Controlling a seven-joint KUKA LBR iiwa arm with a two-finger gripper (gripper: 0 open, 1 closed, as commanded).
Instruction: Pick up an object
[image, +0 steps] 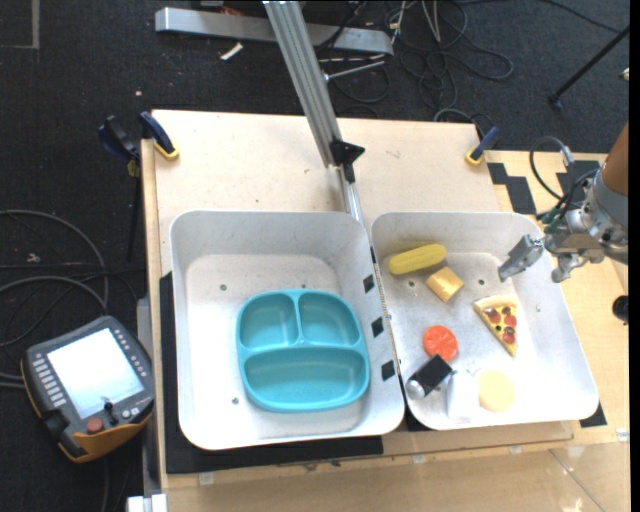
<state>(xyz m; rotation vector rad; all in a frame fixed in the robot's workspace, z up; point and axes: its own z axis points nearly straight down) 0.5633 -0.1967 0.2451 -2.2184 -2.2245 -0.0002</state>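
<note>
Gripper (543, 258) sits at right edge of frame, over the upper right rim of the right bin (560, 330); fingers spread apart, nothing between them. Right bin holds a yellow corn cob (417, 259) upper left, tan block (445, 284) just below it, pizza slice (499, 321) toward the right wall, red round piece (440, 342) mid, black-and-white object (431, 377) at lower left, pale disc (496, 391) lower right. Open floor between items. Left bin (200, 300) holds a teal divided plate (300, 350). Desk (250, 160) bare above bins; slanted metal pole (310, 85) crosses top.
</note>
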